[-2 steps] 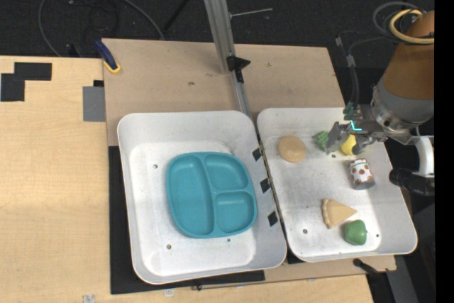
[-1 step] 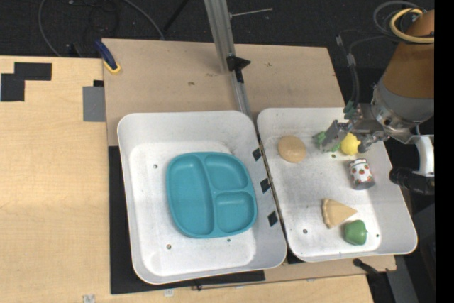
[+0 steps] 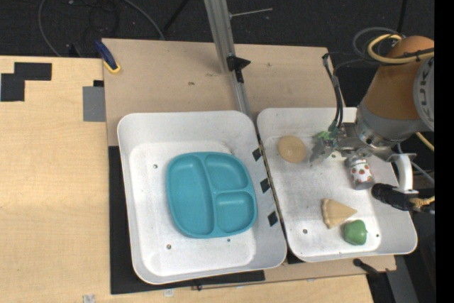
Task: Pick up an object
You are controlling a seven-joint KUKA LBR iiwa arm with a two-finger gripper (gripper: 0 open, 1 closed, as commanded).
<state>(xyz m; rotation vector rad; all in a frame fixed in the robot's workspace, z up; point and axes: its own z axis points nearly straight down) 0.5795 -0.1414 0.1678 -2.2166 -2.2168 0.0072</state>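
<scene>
My gripper (image 3: pixel 321 150) hangs low over the upper middle of the right bin (image 3: pixel 305 241), reaching in from the right. Just left of it lies a round tan bun-like thing (image 3: pixel 291 149), close to the gripper tip. A small white cup with red spots (image 3: pixel 360 172) stands to the gripper's lower right, below the wrist. Nearer the front of the bin lie a tan wedge (image 3: pixel 337 211) and a green rounded thing (image 3: pixel 355 231), side by side. A small green patch shows at the gripper's top; I cannot tell what it is.
The left bin (image 3: pixel 142 252) holds a teal divided plate (image 3: pixel 211 192). An upright aluminium post (image 3: pixel 218 25) rises behind the gap between the two bins. The bench's pale wood surface spreads to the left.
</scene>
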